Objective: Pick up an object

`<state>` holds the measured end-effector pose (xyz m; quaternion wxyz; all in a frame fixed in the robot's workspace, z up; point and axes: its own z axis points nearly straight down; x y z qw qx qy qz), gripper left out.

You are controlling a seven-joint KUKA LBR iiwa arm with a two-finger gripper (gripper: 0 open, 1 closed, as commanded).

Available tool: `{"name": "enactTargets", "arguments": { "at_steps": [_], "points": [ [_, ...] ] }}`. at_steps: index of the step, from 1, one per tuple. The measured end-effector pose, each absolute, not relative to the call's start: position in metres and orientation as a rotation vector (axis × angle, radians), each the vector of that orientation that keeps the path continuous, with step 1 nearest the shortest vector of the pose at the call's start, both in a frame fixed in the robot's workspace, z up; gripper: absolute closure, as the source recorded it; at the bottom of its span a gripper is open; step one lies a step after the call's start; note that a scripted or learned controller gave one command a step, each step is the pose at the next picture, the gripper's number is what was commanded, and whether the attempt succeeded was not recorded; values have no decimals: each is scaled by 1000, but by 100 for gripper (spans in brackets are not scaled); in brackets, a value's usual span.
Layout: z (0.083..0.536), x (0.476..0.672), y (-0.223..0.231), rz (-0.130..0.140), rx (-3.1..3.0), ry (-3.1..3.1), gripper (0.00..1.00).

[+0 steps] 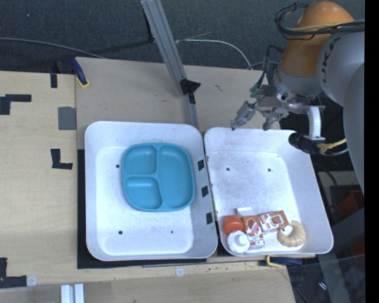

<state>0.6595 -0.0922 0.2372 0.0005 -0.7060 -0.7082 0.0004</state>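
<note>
A: Where is the end effector (254, 118) seen?

B: It is seen at about one o'clock in the view, poised over the far rim of the right bin (308, 177). Its two fingers are spread apart, and nothing is caught between them. The grey arm (331, 53), with its orange band (317, 18), is brought in from three o'clock.

A: And where are the objects that could be picked up?

B: They are gathered in the near corner of the right bin, at about five o'clock, well apart from the end effector. A red-and-white printed packet (263, 228) is laid flat there. An orange-red round object (233, 224) is set just beside it at its nine o'clock, and a white bottle-like object (238, 242) is found just below that one. A tan ring-shaped item (292, 234), like a small doughnut, is placed against the packet at its three o'clock.

A: What is held in the left bin (100, 195)?

B: A teal divided plate (158, 176) with three compartments is laid in it, toward the far side. Both bins are carried on the tan table (35, 195), side by side and touching.
</note>
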Motion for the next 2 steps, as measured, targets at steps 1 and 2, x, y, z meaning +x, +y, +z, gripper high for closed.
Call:
{"name": "enactTargets", "arguments": {
  "at_steps": [1, 2],
  "points": [
    [237, 659, -92, 2, -2217, -2224, 0],
    [172, 660, -91, 9, -2215, -2221, 0]
  ]
}}
